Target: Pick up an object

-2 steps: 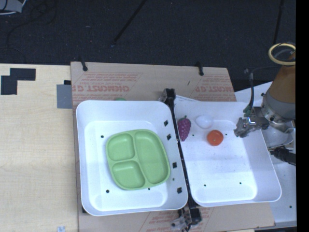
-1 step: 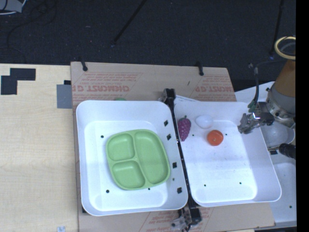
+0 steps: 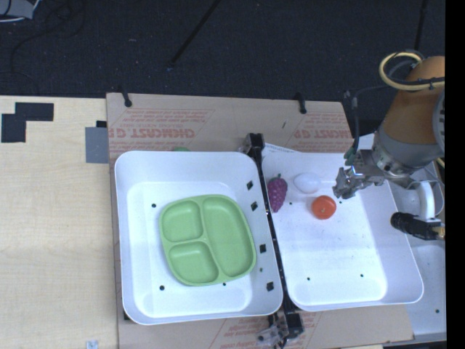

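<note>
Objects for picking lie in the right bin (image 3: 363,282), toward its upper left corner: an orange ball (image 3: 324,208), a pale white egg-shaped thing (image 3: 306,182) just up and left of it, and a small purple bunch of grapes (image 3: 277,192) close to the divider between the bins. All three rest on the white floor, apart from one another. The gripper (image 3: 346,186) hangs at the right of the frame, just up and right of the orange ball and beside the white piece; nothing sits between its fingers, and from this slant I cannot tell whether they are spread or closed. The left bin (image 3: 138,195) holds a green divided plate (image 3: 207,238) with three compartments, lying flat near its centre. Both bins sit on a sheet of printed cardboard (image 3: 218,126), which lies on a pale wooden bench (image 3: 51,231). Behind the bench, across the top of the frame, the floor is dark carpet (image 3: 218,35) with loose cables (image 3: 196,24) trailing over it.
</note>
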Controlling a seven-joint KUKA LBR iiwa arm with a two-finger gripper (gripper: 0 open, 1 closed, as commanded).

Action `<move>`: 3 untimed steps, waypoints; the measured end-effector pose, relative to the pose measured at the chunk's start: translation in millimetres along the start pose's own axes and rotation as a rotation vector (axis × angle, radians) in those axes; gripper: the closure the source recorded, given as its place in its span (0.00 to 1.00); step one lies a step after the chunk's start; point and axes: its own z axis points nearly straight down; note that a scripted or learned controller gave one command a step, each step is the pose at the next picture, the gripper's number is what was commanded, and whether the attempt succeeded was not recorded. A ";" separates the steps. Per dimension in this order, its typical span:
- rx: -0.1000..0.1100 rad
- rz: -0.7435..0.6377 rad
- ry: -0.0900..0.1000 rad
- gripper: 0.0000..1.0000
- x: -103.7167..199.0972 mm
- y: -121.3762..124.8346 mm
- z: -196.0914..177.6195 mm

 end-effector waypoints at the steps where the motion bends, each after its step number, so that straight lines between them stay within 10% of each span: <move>1: -0.001 -0.001 0.000 1.00 55.4 0.8 -13.6; 3: 0.001 0.001 -0.001 1.00 153.8 10.4 -1.6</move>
